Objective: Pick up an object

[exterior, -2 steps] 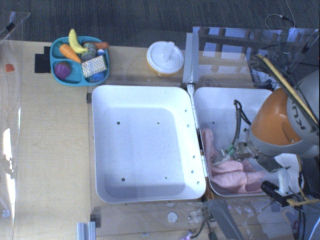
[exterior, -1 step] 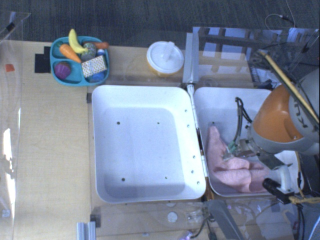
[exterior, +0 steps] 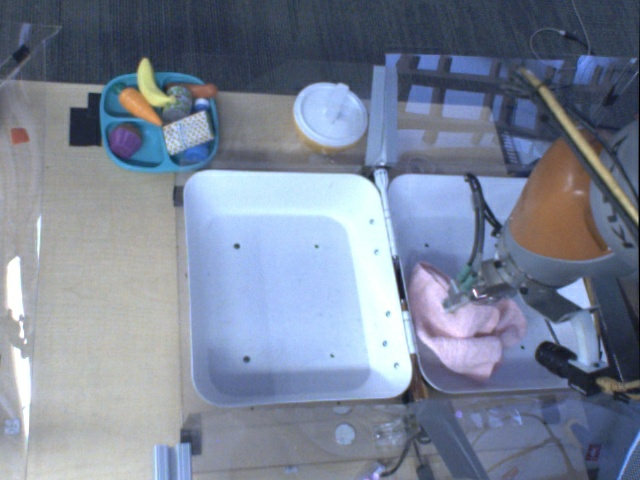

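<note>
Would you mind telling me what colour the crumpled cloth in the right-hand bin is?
Pale pink; the cloth shows in the camera view, under the tool.

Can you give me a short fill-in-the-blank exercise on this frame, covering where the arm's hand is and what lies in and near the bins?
1. The pink cloth lies crumpled in the ____ bin of the camera view.
2. The hand is down at the ____ cloth.
3. The blue tray of toy food sits on the bench beyond the ____ bin.
4. The round lidded container beside that tray has a ____ lid.

Missing words: right; pink; left; white
</note>
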Motion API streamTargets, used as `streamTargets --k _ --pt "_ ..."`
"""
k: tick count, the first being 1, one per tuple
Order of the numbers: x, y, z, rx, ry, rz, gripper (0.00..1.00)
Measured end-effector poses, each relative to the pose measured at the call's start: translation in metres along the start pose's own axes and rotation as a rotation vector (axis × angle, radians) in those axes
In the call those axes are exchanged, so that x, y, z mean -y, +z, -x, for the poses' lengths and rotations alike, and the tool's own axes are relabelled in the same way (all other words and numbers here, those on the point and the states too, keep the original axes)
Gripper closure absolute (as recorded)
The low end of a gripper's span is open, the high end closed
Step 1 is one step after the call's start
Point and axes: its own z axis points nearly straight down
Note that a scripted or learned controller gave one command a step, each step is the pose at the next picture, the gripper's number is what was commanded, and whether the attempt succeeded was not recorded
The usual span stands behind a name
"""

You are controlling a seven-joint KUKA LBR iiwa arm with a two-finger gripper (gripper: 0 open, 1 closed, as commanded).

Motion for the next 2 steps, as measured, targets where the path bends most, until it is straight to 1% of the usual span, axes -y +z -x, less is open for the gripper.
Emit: streamTargets --k 1,2 --pt "-0.090 -0.015 0.054 0.001 -0.125 0.000 1.00" --pt "-0.159 -0.080 0.028 0.002 -0.016 0.001 1.00"
